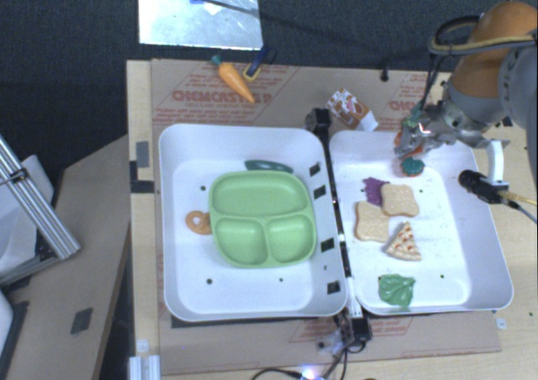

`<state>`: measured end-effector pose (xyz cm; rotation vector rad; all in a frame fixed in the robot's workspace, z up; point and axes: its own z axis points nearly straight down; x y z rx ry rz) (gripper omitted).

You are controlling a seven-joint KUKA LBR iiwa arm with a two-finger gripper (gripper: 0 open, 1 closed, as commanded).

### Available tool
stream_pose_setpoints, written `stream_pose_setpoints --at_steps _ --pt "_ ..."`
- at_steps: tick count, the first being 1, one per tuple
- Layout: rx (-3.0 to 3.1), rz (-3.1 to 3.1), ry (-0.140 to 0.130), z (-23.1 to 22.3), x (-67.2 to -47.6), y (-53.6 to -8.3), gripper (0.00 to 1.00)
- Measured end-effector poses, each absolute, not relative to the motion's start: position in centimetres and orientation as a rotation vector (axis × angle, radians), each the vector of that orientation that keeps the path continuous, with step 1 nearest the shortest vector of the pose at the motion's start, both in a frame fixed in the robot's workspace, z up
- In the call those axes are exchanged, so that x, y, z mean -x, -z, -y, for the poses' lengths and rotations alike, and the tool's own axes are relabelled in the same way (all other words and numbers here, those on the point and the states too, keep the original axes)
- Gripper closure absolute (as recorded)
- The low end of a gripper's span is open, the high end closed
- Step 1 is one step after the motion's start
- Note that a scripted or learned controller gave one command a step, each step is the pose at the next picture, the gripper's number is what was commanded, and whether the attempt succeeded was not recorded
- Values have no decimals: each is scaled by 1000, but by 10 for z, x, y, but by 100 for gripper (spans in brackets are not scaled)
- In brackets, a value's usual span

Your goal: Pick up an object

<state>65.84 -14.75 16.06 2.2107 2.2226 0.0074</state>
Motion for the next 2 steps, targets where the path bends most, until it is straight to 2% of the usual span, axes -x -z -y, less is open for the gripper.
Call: stream_pose_setpoints --at_steps 1,2 --pt "-2209 -2223 -8 148 -655 -225 100" --pt "-2212 -2227 -3 147 -656 -225 100"
